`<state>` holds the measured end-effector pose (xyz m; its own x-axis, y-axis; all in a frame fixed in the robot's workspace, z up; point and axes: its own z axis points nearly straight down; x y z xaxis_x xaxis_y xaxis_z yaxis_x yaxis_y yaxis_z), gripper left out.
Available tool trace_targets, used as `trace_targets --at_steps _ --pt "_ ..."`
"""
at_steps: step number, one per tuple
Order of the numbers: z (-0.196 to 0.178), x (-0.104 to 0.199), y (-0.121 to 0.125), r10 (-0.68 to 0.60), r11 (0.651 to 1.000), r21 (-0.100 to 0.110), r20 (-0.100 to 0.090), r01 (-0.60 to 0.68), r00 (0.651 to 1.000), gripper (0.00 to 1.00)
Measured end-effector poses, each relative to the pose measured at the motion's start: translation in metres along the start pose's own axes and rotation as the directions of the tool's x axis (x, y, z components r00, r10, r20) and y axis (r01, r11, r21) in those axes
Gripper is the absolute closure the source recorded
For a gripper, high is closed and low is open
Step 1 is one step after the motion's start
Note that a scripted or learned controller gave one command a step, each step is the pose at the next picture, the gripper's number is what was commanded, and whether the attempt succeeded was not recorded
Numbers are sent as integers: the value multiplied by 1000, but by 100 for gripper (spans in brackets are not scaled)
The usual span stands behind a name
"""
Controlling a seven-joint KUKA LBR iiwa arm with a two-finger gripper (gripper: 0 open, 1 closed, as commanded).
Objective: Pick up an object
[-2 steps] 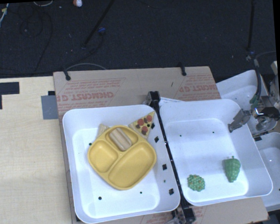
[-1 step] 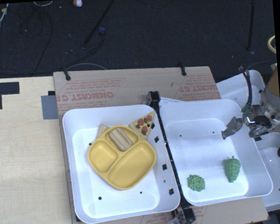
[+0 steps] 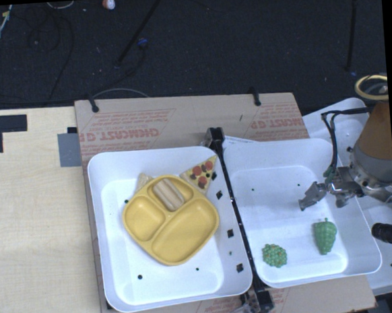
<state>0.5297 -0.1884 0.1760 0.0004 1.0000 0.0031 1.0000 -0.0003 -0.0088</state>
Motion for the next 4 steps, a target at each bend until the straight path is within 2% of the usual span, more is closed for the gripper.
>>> trace_targets --at_steps 1,2,3,4 --pt "62 5 -7 0 1000 -1 0 0 1000 0" --pt "49 3 -6 3 1000 -4 1 -3 1000 100" --pt "3 5 -13 2 1000 -10 3 -2 1000 100" --pt "-41 -1 -9 -2 1000 -9 3 2 1000 100"
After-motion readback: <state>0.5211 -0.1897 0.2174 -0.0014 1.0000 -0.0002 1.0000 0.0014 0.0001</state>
